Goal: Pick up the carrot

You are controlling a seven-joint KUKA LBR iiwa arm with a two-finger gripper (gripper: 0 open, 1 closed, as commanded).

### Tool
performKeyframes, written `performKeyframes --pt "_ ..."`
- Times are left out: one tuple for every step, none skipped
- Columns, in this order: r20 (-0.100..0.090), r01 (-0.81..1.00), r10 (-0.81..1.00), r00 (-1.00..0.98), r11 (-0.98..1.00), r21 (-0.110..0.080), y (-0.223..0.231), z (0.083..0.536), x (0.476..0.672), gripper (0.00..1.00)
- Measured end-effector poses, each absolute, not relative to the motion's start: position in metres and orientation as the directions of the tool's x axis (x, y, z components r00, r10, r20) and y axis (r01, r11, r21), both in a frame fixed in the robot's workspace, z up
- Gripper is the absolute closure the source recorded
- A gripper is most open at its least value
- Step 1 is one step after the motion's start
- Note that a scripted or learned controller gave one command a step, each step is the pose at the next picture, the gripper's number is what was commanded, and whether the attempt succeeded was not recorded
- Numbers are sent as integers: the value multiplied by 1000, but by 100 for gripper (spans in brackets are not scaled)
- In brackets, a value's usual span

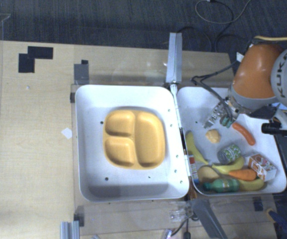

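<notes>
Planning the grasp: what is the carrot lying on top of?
The carrot lies across a yellow banana near the right bin front wall. The bin floor beneath them is covered.

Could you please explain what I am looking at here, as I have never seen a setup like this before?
This is one picture from a fixed camera above a bench, looking down at a slant. The grey and orange shape at the right is a robot arm; its gripper, a two-finger claw, hangs over the right bin. Two shallow white bins sit side by side. The left bin holds a yellow divided tray. The right bin holds play food: a carrot near the front, lying across bananas, plus a sausage, a green can, a green bottle and a small carton. I see nothing between the claw's fingers, so the carrot is not yet picked up.
</notes>
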State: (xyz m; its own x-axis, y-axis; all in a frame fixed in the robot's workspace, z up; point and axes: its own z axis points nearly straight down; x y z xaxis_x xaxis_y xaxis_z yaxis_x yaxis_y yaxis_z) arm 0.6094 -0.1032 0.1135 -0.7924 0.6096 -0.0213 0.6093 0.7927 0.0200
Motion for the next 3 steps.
performKeyframes --pt "-21 609 610 -792 793 20 -103 113 609 0" --pt "-12 398 398 -917 917 6 -134 90 601 0" --pt "-20 399 399 -917 917 10 -133 102 604 100"
